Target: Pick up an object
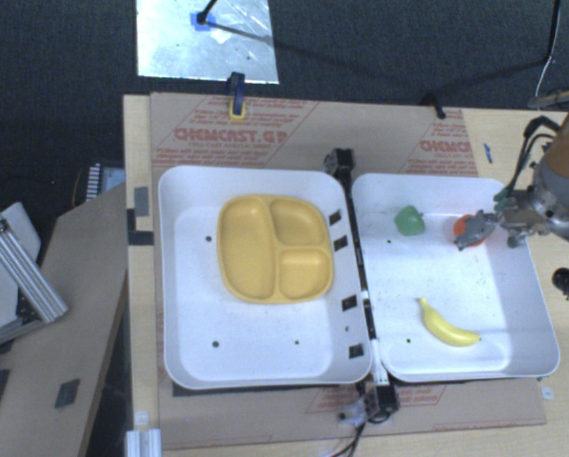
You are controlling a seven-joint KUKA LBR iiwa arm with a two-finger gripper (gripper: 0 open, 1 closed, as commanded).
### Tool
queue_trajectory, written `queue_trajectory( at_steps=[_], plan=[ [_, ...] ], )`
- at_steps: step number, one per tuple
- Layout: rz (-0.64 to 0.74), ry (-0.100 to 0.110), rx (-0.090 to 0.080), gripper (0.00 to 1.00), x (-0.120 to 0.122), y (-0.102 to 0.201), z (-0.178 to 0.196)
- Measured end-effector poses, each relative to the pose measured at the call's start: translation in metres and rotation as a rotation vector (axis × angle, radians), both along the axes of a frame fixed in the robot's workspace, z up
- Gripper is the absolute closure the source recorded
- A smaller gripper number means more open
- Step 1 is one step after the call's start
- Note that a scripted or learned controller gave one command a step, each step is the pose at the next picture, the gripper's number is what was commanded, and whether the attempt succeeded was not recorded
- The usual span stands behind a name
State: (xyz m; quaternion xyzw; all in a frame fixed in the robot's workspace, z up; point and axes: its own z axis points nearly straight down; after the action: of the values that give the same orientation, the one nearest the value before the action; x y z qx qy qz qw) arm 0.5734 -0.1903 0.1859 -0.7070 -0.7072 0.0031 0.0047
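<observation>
Orange object (pixel 462 225) in the right bin (pixel 522 284), your end effector (pixel 491 225) right at it.
You cannot tell from here whether it has a grip; next calls for a straight lift, leaving green object (pixel 410 220) and banana (pixel 448 327).

- You're looking at a robotics lab, not a home.
- Your table (pixel 294 112) is a board stamped with a supplier's name, carrying two white bins (pixel 185 350).
- Aluminium framing (pixel 18 265) stands at the left, cables (pixel 361 412) trail off the front edge, and dark carpet (pixel 56 46) lies around.
</observation>
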Motion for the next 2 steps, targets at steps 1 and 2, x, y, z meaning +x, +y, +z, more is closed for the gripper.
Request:
queue_trajectory(
  at_steps=[1, 2],
  plan=[
    [0.003, -0.012, -0.003, 0.0, 0.003, 0.0, 0.007],
    [0.007, -0.009, -0.001, 0.0, 0.007, 0.011, -0.046]
  ],
)
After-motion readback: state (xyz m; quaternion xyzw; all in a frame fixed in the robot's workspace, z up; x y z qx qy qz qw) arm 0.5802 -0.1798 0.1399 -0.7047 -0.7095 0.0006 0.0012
